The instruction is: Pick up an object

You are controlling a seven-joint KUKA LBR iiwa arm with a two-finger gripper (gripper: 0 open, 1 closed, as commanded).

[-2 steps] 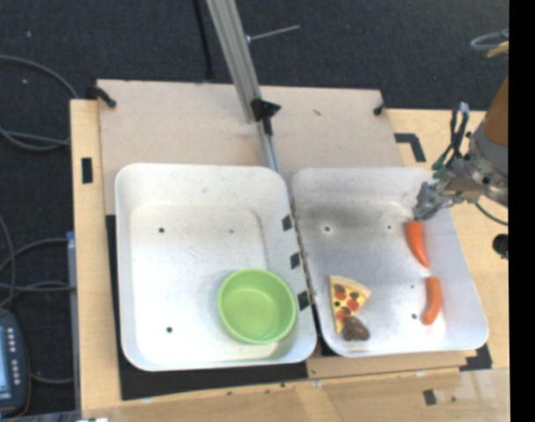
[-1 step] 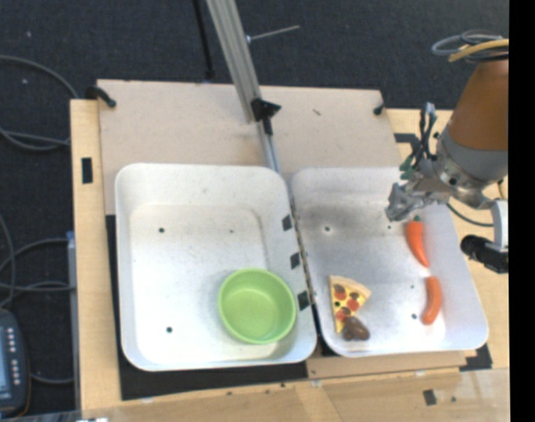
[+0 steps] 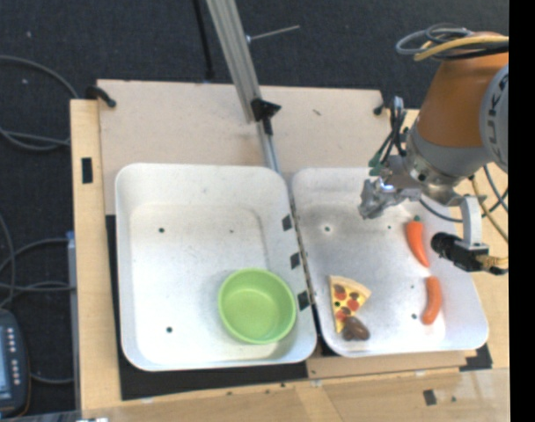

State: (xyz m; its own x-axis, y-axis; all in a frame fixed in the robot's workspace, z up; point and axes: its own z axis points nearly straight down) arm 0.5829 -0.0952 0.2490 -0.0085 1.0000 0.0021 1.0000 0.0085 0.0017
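My gripper (image 3: 374,202) hangs over the upper middle of the right bin (image 3: 338,244), below the grey and orange arm. Nothing shows between its fingers. An orange carrot-like piece (image 3: 416,242) lies to the gripper's lower right. A second orange piece (image 3: 431,300) lies farther down near the bin's right side. A pizza slice toy (image 3: 347,297) rests at the bin's lower left, with a small dark brown object (image 3: 355,329) touching its lower end. A green bowl (image 3: 256,304) sits in the lower right of the left bin (image 3: 162,236).
A slanted aluminium pole (image 3: 237,51) rises from behind the bins, ending at a clamp (image 3: 266,110) near the seam between them. A black fixture (image 3: 461,251) sticks out beside the arm on the right. Cables lie on the dark floor at left.
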